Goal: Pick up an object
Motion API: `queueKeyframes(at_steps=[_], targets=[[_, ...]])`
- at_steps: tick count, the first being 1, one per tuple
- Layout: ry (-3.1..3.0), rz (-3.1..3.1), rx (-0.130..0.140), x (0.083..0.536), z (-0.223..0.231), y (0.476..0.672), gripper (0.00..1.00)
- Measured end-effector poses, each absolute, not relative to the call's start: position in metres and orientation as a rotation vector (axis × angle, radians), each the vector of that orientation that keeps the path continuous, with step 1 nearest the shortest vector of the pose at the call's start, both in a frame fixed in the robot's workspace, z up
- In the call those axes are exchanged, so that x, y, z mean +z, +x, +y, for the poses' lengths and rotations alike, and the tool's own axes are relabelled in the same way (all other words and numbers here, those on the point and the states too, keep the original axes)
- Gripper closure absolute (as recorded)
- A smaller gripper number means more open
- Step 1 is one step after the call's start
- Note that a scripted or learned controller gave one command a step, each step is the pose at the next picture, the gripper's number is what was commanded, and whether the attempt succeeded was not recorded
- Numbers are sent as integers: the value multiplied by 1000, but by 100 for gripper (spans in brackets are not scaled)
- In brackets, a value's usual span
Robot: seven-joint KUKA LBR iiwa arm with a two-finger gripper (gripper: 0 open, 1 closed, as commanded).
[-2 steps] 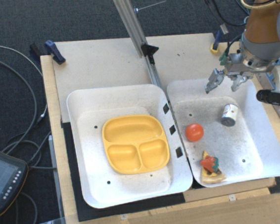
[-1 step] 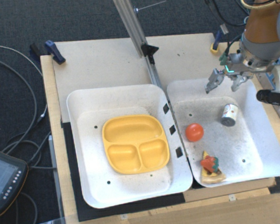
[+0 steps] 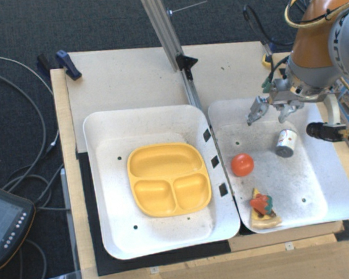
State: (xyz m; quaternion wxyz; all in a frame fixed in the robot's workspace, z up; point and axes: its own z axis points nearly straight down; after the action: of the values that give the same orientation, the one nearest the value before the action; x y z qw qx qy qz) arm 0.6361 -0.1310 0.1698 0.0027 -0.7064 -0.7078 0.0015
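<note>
The gripper [image 3: 269, 111] hovers with its fingers spread and nothing between them over the far end of the right bin [image 3: 330, 200], with the small can [image 3: 285, 143] lying just below it, apart, near the red ball [image 3: 242, 164].

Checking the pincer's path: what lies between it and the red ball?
Bare white bin floor between pincer and red ball in the camera view.

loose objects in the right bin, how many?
3. Red ball near the bin's left wall, grey cylinder just below the gripper, pizza-slice toy at the front edge. None looks hidden.
</note>
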Motion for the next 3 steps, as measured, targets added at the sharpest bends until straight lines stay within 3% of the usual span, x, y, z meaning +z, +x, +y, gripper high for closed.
queueKeyframes(at_steps=[1, 2, 3], targets=[[-2216, -2216, 7, 108, -133, 630, 0], [-2218, -2219, 4, 92, -133, 629, 0], [-2220, -2221, -2, 105, -132, 631, 100]])
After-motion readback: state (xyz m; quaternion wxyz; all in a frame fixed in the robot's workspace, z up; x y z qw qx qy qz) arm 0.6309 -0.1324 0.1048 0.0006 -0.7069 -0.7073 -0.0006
